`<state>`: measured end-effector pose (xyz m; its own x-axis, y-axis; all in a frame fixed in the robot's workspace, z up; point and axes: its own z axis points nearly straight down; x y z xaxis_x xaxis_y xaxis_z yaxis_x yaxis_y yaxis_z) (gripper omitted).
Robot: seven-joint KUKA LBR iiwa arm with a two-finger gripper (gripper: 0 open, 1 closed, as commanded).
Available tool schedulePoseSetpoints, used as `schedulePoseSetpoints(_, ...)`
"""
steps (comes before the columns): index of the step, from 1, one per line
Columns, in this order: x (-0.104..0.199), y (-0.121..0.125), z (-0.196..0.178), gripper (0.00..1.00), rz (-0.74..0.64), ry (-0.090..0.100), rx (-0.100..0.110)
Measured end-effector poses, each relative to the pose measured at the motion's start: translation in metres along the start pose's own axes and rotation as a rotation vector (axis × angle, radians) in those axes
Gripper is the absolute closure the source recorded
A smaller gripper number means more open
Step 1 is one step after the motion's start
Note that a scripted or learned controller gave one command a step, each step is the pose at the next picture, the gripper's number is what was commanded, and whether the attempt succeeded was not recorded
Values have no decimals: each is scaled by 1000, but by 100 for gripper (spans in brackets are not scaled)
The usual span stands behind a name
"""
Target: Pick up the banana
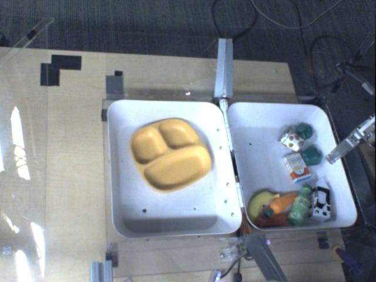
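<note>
From above, the worktop [70, 157] carries two shallow white bins side by side, and the hand [352, 141] enters at the far right edge of the view as a grey bar slanting down and to the left, its tip hanging over the outer rim of the right bin [264, 122]. Whether the hand is apart or together cannot be told, since it is too small and blurred at the frame's edge. The banana [259, 203] lies well away from the hand, down and to the left of it, in the near left corner of that same bin, a yellow curve with its end pressed against an orange carrot-like piece [284, 202]. Beside these, nearer the hand's side, sit a green item [301, 205] and a black-and-white carton [321, 203]. Just left of the hand's tip are a small white and red carton [296, 165], a teal object [312, 154], and above them a patterned packet [291, 138] with another dark green piece [304, 131]. Far to the left of the hand, the left bin [117, 204] holds a yellow sectioned plate [170, 154] lying flat near its centre.
</note>
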<state>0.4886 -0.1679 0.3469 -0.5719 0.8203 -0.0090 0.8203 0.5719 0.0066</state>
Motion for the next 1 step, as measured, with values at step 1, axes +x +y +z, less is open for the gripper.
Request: schedulePoseSetpoints(1, 28, 19, 95, 0, -500, 3, 0)
